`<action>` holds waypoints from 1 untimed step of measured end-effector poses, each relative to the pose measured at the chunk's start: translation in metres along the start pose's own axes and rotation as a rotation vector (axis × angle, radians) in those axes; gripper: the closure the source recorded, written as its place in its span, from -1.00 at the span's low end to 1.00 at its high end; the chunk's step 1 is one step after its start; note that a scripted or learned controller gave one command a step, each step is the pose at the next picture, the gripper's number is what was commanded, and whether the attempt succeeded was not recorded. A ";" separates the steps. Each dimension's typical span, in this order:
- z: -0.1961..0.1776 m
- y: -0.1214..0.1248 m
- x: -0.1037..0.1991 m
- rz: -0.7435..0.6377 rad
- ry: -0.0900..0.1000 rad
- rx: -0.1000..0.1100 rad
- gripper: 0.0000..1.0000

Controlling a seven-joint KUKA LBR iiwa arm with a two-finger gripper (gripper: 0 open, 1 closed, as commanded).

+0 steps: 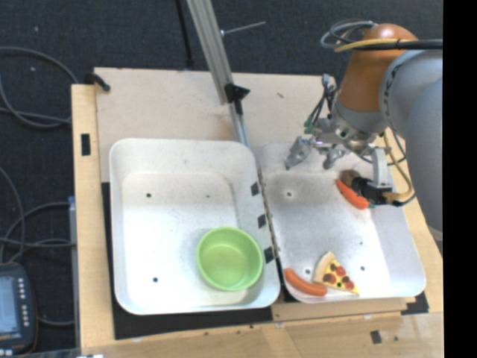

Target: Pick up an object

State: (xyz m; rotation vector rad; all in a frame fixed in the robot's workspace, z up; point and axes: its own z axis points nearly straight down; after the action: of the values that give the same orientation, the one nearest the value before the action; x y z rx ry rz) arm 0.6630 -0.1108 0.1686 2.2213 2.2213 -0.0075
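End effector: fingers spread, pinching nothing
Carrot: just right of it, long axis slanting down-right
Bin: right

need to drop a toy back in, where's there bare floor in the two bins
Left bin: everything behind and left of the green bowl. Right bin: the middle. Crowded by the pizza slice and sausage in front, carrot and gripper behind.

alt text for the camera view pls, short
The arm's claw hangs over the right bin's far edge, by an orange carrot. A pizza slice and sausage lie at its near edge; a green bowl sits in the left bin.
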 end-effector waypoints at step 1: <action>0.054 -0.007 0.007 0.001 0.001 0.001 -1.00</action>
State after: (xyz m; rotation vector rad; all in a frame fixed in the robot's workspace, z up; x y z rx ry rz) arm 0.6562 -0.1044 0.1147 2.2232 2.2211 -0.0078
